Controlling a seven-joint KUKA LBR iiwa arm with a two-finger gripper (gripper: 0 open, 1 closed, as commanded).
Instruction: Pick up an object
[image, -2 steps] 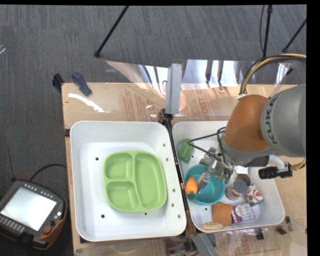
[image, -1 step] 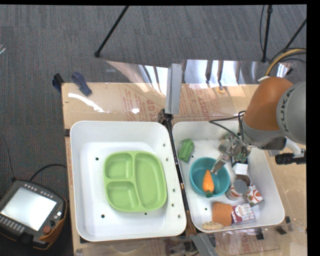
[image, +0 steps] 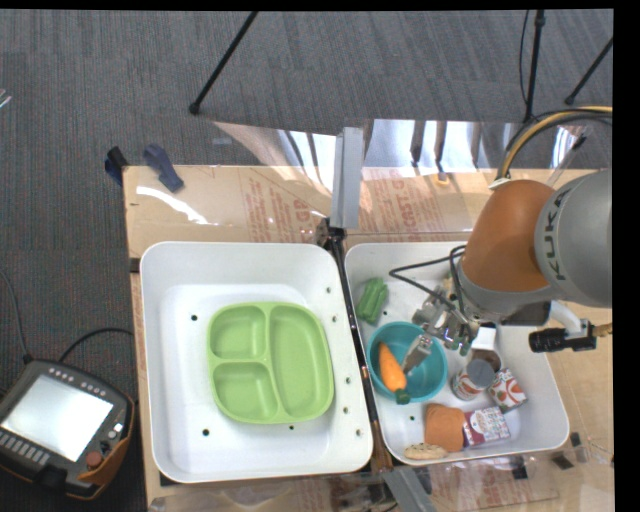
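Note:
My gripper (image: 420, 350) reaches down into the right bin (image: 545, 425), over the right half of a teal bowl (image: 428, 380). An orange carrot (image: 392, 370) lies in the left part of that bowl, just left of the gripper tip. I see nothing held in the gripper. The arm's orange band (image: 505, 240) and grey wrist hang over the bin's upper right and hide part of it. A green pepper-like piece (image: 372, 298) lies at the bin's upper left, above the bowl.
Right of the bowl stand a small can (image: 470, 382) and a red-and-white carton (image: 507, 390). Along the bin's front lie an orange-brown item (image: 445, 426), a red box (image: 487, 427) and a tan piece (image: 425, 452). The left bin (image: 170, 300) holds a green divided plate (image: 270, 360).

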